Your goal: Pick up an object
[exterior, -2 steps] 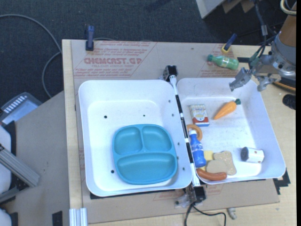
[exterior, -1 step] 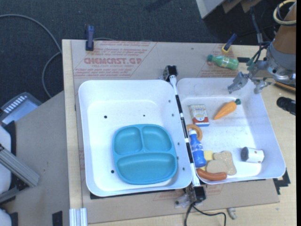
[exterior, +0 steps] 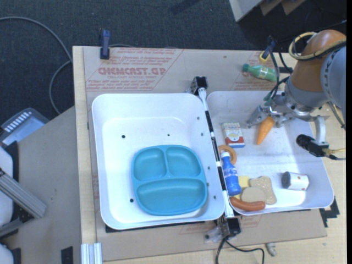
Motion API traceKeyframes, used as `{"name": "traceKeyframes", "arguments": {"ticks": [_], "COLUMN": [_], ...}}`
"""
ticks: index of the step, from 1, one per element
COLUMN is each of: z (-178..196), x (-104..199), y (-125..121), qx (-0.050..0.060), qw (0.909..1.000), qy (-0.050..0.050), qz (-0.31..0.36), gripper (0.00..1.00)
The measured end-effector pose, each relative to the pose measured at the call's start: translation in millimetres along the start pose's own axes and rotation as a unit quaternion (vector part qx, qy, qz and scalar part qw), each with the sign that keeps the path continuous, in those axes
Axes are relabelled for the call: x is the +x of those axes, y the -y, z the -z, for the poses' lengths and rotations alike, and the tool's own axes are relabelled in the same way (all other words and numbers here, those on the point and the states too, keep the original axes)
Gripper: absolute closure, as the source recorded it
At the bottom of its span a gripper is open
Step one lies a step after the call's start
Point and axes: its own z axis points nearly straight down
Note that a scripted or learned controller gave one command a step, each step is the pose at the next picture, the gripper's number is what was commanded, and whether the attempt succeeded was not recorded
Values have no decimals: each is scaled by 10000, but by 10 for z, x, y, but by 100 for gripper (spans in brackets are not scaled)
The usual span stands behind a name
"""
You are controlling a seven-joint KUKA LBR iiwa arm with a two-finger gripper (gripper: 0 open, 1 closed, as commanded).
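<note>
A toy carrot (exterior: pixel 265 130) is seen in the right bin (exterior: pixel 316 199), near its far edge. The gripper (exterior: pixel 268 114) is placed right over the carrot's top end. The metal fingers (exterior: pixel 256 116) are seen spread to each side of it, but it cannot be told if the carrot is really pinched between them or only touched.

The carrot is long and thin. Its long line is tipped a little, running from the far edge toward the near edge of the bin. Its pointed end is aimed at the near-left, toward a small box (exterior: pixel 234 134) lying just beside it.

A slip could happen here, it is judged. The carrot is smooth and gets thinner at one end, so it could be squeezed out when the fingers are pressed together. The box could also be bumped.

Other things are kept nearer the near edge of the right bin: a blue bottle (exterior: pixel 229 174), a sausage (exterior: pixel 247 204), a bread slice (exterior: pixel 259 190) and a white cup (exterior: pixel 295 181). A blue tray (exterior: pixel 168 179) is set in the left bin (exterior: pixel 110 147). Both bins are carried by the worktop (exterior: pixel 143 67).
</note>
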Motion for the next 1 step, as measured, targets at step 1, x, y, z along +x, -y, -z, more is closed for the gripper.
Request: {"name": "traceKeyframes", "arguments": {"ticks": [1], "z": [111], "x": [0], "y": [-11], "qx": [-19], "qw": [10000], "qy": [5], "qz": [3], "gripper": [100]}}
